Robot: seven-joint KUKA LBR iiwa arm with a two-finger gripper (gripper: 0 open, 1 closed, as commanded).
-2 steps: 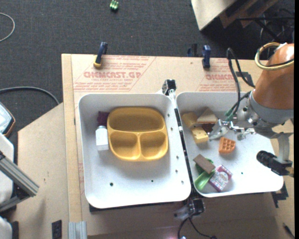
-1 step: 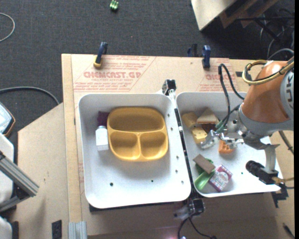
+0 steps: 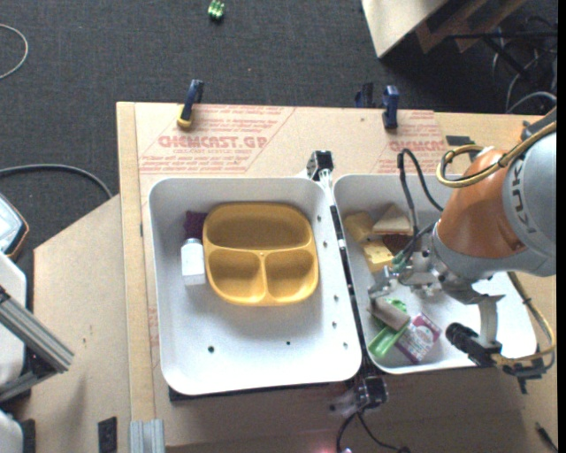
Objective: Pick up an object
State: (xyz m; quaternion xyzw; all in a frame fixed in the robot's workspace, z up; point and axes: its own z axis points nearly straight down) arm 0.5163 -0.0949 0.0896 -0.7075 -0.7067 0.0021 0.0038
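Hiding right bin (image 3: 354, 190) items: grey arm (image 3: 482, 226)

Bench (image 3: 265, 133): brown board, red print, two white bins side by side. Left bin (image 3: 256, 354) has a yellow divided tray (image 3: 261, 252) near its centre, three compartments. Clamps on the bench's 12 o'clock edge: yellow/blue one (image 3: 189, 104) at 11, blue one (image 3: 390, 106) at 1. Dark carpet (image 3: 88, 80) beyond, small green thing (image 3: 216, 10) on it at 12
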